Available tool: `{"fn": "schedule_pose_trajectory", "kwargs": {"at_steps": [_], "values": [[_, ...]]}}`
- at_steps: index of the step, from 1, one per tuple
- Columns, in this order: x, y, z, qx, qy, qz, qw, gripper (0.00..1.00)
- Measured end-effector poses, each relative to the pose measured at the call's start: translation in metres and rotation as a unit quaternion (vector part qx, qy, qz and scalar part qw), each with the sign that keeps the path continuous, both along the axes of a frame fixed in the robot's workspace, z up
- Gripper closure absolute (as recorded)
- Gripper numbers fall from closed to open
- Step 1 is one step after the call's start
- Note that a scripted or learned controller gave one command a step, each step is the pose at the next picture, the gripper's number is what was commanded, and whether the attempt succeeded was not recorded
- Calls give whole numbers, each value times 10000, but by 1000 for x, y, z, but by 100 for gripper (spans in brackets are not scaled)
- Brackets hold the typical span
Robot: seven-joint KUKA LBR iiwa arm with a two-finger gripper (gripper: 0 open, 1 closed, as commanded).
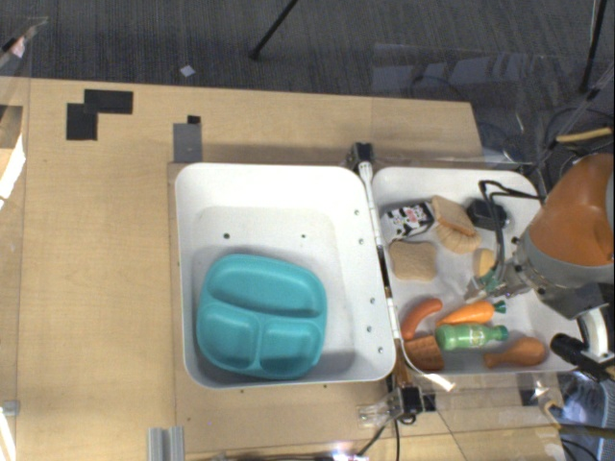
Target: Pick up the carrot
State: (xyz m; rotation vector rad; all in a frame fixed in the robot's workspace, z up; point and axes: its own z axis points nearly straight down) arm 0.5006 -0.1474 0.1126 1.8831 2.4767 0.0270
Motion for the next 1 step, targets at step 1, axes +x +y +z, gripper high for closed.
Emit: {"fn": "schedule_pose_trajectory", "kwargs": {"at_steps": [1], "values": [[3,1,11,-11,-44,13,10000,100]]}}
